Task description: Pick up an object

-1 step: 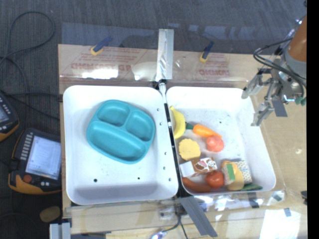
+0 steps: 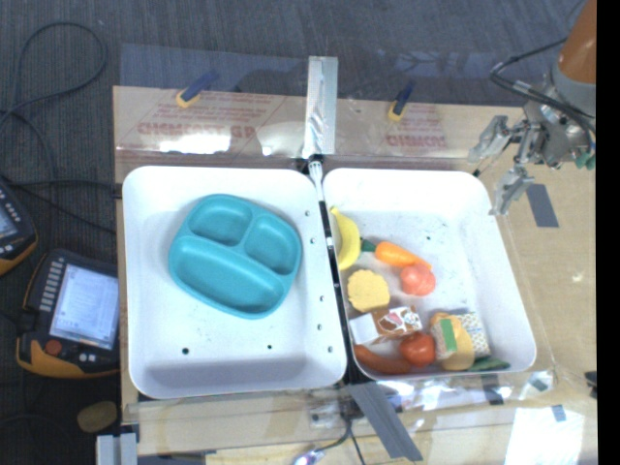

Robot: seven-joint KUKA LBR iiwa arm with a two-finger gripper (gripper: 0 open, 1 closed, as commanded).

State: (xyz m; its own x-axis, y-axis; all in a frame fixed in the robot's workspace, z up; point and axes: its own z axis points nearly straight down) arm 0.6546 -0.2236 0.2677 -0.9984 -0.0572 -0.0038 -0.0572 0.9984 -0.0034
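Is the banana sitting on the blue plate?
No, the banana lies in the right bin against the wall it shares with the left bin, while the blue plate sits in the left bin.

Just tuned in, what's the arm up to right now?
The gripper hangs open over the right bin's far right corner, holding nothing. No pick yet. The toy food lies in that bin: a banana, carrot, tomato and others. The left bin holds a blue divided plate.
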